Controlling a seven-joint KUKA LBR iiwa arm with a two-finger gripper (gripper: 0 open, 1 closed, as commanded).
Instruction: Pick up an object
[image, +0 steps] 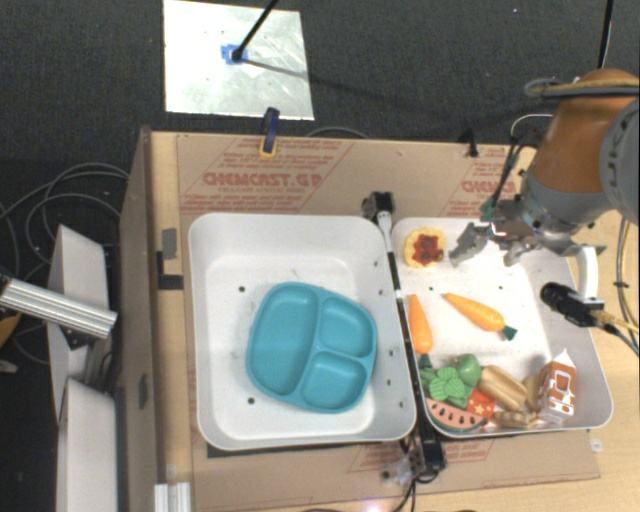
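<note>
My gripper (492, 246) hangs over the far end of the right bin (590, 370). Its fingers (466, 244) are spread open and hold nothing. Just left of it lies a small round pizza piece (425, 247) with red topping. An orange carrot (476, 312) lies below the gripper near the bin's middle. A second carrot (418, 325) rests along the bin's left wall. At the near end sit a green lettuce piece (450, 381), a tan bread roll (503, 388), a watermelon slice (455, 416) and a small milk carton (557, 386).
The left bin (215, 300) holds a blue divided tray (310, 345). A black clamp (380, 208) sits at the bins' shared far edge. A black part (565, 300) with a cable juts over the right bin's right rim. Cables lie at left off the bench.
</note>
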